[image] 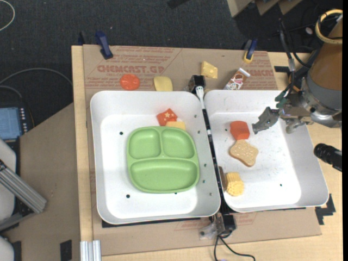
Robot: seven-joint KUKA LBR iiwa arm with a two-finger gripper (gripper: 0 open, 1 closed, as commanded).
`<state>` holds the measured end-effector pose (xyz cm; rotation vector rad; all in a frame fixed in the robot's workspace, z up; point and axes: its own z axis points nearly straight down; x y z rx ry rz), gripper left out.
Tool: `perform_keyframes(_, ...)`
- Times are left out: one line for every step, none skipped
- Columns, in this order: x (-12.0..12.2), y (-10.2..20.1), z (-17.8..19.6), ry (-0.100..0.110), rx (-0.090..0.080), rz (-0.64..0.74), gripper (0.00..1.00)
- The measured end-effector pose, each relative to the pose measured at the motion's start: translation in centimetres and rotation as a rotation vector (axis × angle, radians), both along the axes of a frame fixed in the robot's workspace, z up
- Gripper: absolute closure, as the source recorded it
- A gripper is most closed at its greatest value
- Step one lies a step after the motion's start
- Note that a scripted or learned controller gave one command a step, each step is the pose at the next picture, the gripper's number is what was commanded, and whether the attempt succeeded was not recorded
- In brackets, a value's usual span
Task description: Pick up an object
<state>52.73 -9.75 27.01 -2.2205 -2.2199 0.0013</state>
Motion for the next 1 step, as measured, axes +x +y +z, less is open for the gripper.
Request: perform_keyframes(6.53, -0.63, -9.5, 0.001, 0.0, 0.003, 0.0)
